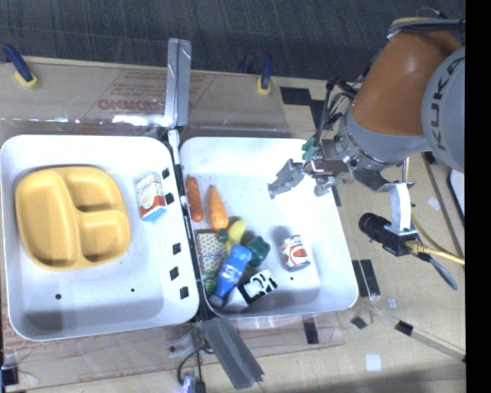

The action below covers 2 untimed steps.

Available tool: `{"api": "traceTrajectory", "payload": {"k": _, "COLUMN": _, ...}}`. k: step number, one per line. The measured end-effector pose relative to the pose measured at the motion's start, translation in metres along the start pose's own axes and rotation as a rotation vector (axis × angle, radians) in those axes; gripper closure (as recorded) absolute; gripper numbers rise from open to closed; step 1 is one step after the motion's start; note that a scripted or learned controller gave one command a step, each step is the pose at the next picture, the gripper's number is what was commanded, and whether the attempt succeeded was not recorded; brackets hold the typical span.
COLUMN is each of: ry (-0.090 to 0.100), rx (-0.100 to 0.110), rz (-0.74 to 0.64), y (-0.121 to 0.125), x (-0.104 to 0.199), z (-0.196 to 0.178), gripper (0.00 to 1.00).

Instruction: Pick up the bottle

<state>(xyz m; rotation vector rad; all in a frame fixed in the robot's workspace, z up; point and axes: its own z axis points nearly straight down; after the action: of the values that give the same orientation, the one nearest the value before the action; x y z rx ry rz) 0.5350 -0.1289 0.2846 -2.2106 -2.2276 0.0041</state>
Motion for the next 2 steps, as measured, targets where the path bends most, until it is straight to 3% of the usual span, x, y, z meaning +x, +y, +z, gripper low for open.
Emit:
{"api": "traceTrajectory", "payload": {"k": 1, "ry": 0.000, "rx": 0.001, "rz": 0.163, "y": -0.032, "x": 0.033, "z": 0.124, "gripper": 0.00}}
{"api": "traceTrajectory", "payload": {"k": 2, "ry": -0.005, "rx": -0.020, "rz": 0.195, "y": -0.034, "x": 0.027, "z": 0.187, "gripper": 0.00}}
